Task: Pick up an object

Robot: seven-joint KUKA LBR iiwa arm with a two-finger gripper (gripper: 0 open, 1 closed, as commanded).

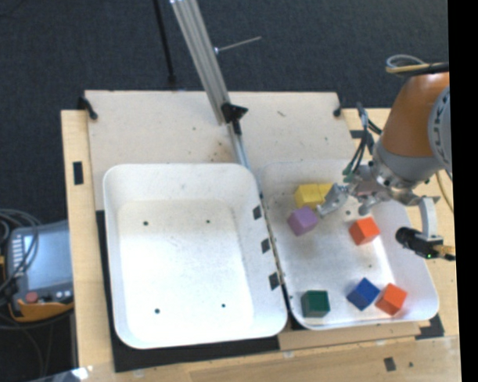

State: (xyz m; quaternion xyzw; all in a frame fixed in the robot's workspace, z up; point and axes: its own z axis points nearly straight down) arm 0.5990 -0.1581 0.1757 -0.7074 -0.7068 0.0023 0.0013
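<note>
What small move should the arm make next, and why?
Probably lower the pincer a little onto the yellow block. The tip sits at that block's right edge, with the purple block just below-left, and nothing shows between the fingers. The other blocks lie farther off in the right bin.

At the left edge of the frame you'll see a grey box with a screen point(39, 256), with black cables point(0, 222) looping above it. A slanted aluminium rail point(205, 58) runs down from the top centre toward the bench point(182, 122), ending at a black bracket point(234, 113).
</note>
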